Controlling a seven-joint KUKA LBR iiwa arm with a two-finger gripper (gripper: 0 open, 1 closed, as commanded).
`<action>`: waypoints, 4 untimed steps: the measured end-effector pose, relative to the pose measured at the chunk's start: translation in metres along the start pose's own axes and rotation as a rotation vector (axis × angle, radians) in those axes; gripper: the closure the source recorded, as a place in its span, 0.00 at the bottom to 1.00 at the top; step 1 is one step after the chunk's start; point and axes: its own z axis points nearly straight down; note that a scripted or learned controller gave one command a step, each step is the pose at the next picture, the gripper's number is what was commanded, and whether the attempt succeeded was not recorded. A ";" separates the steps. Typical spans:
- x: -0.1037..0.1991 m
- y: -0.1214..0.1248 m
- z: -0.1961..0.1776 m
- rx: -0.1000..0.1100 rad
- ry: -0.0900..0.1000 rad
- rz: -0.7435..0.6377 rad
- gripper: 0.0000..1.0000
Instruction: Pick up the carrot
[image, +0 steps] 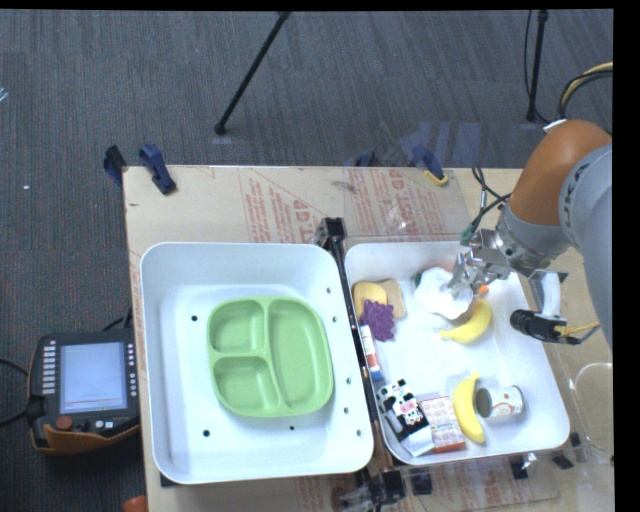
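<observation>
My gripper (468, 278) is low in the right bin (545, 400), near its back edge, reaching in from the right. A small orange bit, probably the carrot (484, 290), shows just to the right of the gripper's tip; most of it is hidden. A white crumpled object (435, 290) lies directly left of the gripper, and a banana (471, 323) lies just in front of it.
The right bin also holds purple grapes (377, 319), a yellow food piece (372, 295), a marker (370, 357), a cow-patterned box (401, 408), a red and white packet (441, 421), a second banana (468, 408) and a can (501, 402). A green divided plate (270, 356) lies in the left bin (165, 300).
</observation>
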 end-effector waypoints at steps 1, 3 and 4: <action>-0.014 -0.003 -0.101 -0.006 -0.022 -0.275 1.00; 0.045 -0.027 -0.128 -0.013 -0.021 -0.346 1.00; -0.001 -0.055 0.012 0.016 -0.015 -0.386 1.00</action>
